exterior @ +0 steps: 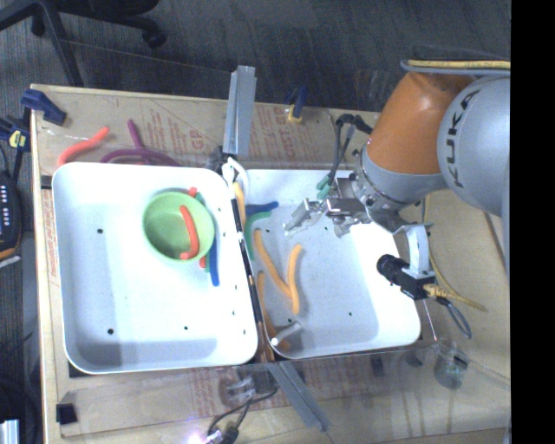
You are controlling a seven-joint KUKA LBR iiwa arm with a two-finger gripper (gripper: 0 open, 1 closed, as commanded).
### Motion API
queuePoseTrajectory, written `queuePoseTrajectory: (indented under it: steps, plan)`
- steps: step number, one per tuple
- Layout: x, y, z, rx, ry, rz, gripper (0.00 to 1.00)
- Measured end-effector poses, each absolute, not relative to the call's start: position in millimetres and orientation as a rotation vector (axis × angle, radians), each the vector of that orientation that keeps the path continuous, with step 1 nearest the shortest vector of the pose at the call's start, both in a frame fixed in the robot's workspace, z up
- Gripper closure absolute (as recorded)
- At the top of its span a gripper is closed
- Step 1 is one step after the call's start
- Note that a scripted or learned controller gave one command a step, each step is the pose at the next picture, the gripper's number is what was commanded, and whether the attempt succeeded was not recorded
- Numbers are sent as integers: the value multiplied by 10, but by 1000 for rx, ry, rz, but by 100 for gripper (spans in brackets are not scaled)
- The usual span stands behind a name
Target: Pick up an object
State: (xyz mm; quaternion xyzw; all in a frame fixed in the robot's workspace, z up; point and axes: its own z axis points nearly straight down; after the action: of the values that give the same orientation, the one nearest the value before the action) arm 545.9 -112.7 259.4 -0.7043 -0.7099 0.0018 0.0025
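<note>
The end effector hovers in the right bin, fingers apart, holding nothing. Two orange strips lie just below it. They look light and bendable; gripping one at its middle seems safest.

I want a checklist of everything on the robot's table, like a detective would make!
Surface: wooden bench bearing two white bins, left bin and right bin.
Job's things: green bowl in the left bin with a red strip across it and a blue strip beside it; two orange strips in the right bin.
Clutter: orange and purple strips on the bench behind the left bin.
Grippers: gripper above the right bin, nothing seen between its fingers.
Cables: wires at the front edge.
Surroundings: dark floor, chair base.
</note>
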Motion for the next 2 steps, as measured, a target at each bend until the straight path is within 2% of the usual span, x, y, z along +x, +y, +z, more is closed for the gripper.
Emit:
queuePoseTrajectory:
  steps: [1, 2]
  plan:
    - [5791, -1188, 1157, -2076, -2354, 6, 0]
    - [5438, -1372, 950, -2098, -2348, -4, 0]
